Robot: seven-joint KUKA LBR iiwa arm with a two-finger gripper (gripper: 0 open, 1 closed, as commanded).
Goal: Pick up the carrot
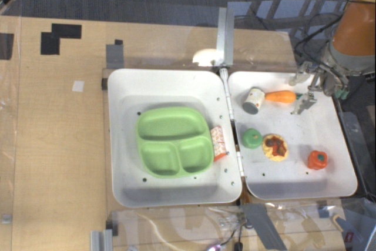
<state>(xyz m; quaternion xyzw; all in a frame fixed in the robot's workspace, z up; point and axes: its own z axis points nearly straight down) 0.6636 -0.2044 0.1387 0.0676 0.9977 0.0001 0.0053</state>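
The wooden bench (53,144) carries two white bins side by side: the left bin (117,185) and the right bin (341,179).

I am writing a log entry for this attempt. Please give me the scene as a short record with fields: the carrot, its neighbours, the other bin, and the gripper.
carrot: orange carrot lying flat, upper part of right bin
left of carrot: small grey cup on its side, touching or nearly touching the carrot
gripper: gripper just right of the carrot tip, fingers apart, holding nothing
other items in right bin: green round piece, pizza-like toy, red tomato-like toy
left bin: green divided plate, small packet beside it
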